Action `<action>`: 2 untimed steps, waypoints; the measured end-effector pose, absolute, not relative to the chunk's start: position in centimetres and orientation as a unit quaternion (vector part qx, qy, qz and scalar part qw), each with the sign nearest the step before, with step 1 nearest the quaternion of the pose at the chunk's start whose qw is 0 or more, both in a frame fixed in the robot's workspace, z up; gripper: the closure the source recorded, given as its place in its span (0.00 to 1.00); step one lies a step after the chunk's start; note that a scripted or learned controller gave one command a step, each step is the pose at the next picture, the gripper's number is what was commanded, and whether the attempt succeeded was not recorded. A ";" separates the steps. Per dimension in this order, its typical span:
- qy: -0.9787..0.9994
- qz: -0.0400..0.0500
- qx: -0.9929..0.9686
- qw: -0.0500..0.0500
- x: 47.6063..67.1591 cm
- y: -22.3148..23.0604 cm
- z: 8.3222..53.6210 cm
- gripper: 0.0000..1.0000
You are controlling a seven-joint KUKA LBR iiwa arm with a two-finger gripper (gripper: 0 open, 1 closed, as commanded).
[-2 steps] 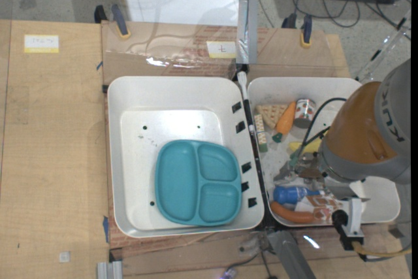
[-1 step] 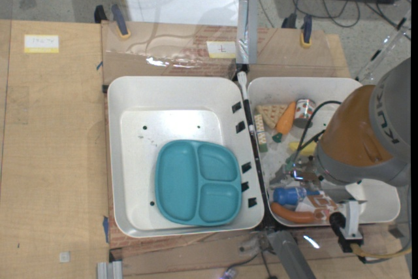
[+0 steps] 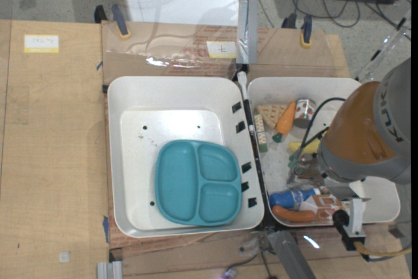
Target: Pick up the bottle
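Note:
The bottle (image 3: 295, 196) lies on its side near the front edge of the right bin (image 3: 300, 81). It is clear with a blue cap pointing left and a printed label. My gripper (image 3: 303, 172) hangs low in that bin just behind the bottle, at the end of the grey arm with the orange band (image 3: 356, 131). The wrist covers most of the gripper, and I cannot make out whether it touches the bottle.
An orange sausage (image 3: 294, 214) lies right in front of the bottle. Behind the gripper are a carrot (image 3: 285, 117), a small can (image 3: 303, 112), a cracker (image 3: 270, 112) and a yellow item (image 3: 307, 147). The left bin (image 3: 130, 140) holds a teal divided plate (image 3: 199, 183).

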State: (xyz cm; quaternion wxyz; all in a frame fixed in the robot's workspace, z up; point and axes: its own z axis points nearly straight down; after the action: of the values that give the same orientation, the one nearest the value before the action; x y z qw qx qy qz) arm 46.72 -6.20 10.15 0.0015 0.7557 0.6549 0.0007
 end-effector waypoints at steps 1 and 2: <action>0.655 0.001 0.756 0.001 46.7 -6.2 10.1 0.00; 0.654 0.001 0.757 0.003 46.8 -6.4 11.1 1.00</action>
State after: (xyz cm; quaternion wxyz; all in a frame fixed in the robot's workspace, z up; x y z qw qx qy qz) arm 46.78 -6.36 11.13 0.0026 0.7568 0.6536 0.0014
